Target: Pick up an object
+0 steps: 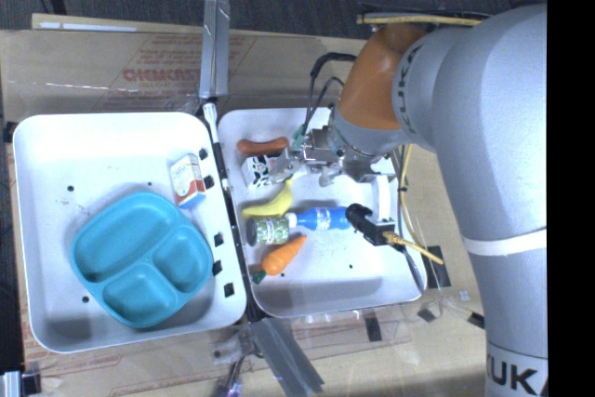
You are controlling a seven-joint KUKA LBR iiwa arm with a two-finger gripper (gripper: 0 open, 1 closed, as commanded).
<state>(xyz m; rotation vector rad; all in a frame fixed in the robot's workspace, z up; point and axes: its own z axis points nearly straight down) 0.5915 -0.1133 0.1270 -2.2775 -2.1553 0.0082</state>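
My gripper point(296, 163) hangs over the upper left part of the right bin point(395, 288), reaching in from the right. Just left of it lies a small black-and-white object point(257, 169). A brown sausage point(263, 145) lies above that, near the bin's far wall. Below the gripper is a yellow banana point(270, 203). Lower still, a clear bottle with a green label and a blue end point(297, 222) lies on its side, and an orange carrot point(283, 256) rests under it. Nothing is visible between the gripper's tips.
The left bin point(56, 153) holds a blue divided plate point(139, 258) and a small red-and-white carton point(189, 178). A metal divider post point(214, 51) stands between the bins at the back. My arm's grey body point(493, 153) covers the right side.
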